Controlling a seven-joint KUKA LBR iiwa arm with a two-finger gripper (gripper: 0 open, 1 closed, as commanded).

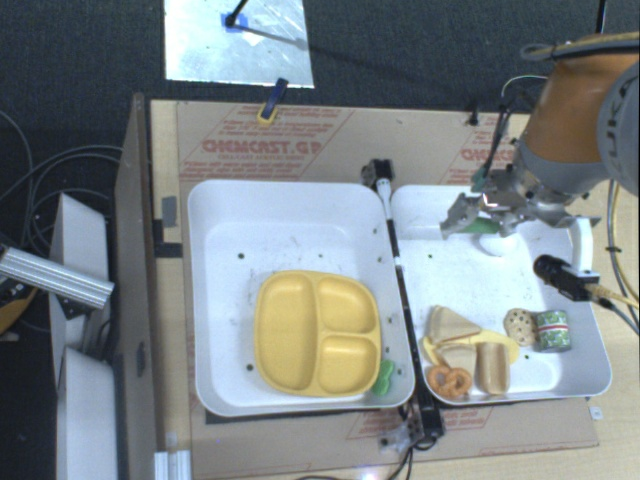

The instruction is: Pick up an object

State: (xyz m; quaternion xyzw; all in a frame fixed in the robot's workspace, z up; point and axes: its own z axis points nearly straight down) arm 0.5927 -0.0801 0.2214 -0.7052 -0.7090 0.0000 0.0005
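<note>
In the camera view, you see the grey arm with its orange band [580,98] coming in from the upper right of the frame, its two-finger gripper [485,216] low over the back of the right-hand shallow white bin [600,363]. You cannot tell from this slant whether the gripper is open or closed; the metal parts blur together, and a small green and white thing [488,230] sits just under or beside them, too unclear to name or to call held.

The likely things to pick lie well apart from the gripper, bunched in the lower part of that right bin: a tan wedge like a slice of bread [452,324], a pale yellow flat piece [497,350] beneath it, a small brown pretzel [448,379], a tan bread-roll shape [492,367], a round speckled cookie [518,323] and a little green-labelled can [551,330] lying on its side near the right wall.

In the left white bin [215,298] you have a yellow divided plastic plate [315,331], with a small green item [385,377] tucked at its lower right edge against the bin's corner.

Judging by this, the pick is not yet shown as done: nothing is clearly lifted, and a firm grasp and a raise are still ahead of you.
</note>
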